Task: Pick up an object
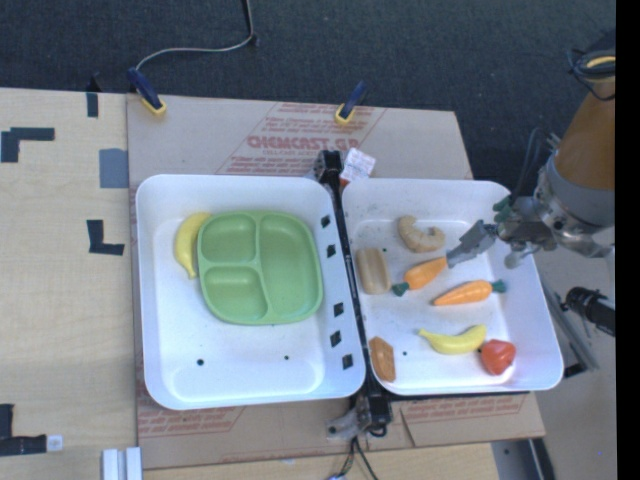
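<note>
The right bin point(530, 298) holds several toy foods: a beige curled pastry point(420, 234), a bread roll point(373, 269), two carrots point(425, 273) point(465, 292), a small yellow banana point(453, 340), a red fruit point(497, 356) and a brown-orange piece point(382, 358). My gripper point(493, 250) hangs over the right side of this bin, open, with nothing between its fingers. One finger point(466, 247) points toward the upper carrot, just right of and above it. The other finger point(520, 255) is near the bin's right wall.
The left bin point(160, 298) holds a green divided plate point(260, 266) with a yellow banana point(186, 243) tucked at its left edge. A black divider point(340, 268) separates the bins. The arm's orange-banded wrist point(590, 148) stands over the right edge.
</note>
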`<state>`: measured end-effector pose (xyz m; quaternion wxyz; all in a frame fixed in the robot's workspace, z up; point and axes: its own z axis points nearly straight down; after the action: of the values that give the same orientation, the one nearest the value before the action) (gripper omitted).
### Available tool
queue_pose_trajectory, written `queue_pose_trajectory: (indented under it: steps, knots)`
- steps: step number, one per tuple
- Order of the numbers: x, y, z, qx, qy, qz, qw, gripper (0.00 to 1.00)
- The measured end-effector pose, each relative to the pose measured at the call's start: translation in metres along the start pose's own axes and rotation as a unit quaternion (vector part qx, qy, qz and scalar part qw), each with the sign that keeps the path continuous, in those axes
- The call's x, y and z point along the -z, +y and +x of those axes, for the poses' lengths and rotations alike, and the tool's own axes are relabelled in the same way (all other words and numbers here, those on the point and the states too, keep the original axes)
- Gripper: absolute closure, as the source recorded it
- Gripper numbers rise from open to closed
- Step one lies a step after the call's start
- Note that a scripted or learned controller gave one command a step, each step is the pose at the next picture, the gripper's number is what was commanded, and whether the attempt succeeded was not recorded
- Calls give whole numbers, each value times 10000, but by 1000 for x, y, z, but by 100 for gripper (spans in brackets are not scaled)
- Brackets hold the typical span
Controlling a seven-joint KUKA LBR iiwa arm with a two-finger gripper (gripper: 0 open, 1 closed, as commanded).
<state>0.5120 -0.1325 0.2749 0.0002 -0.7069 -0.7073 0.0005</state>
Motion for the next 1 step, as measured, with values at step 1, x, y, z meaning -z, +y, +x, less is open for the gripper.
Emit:
queue_pose_trajectory:
  steps: [1]
  knots:
    - [-112, 102, 10, 4, 5, 22, 10000, 0]
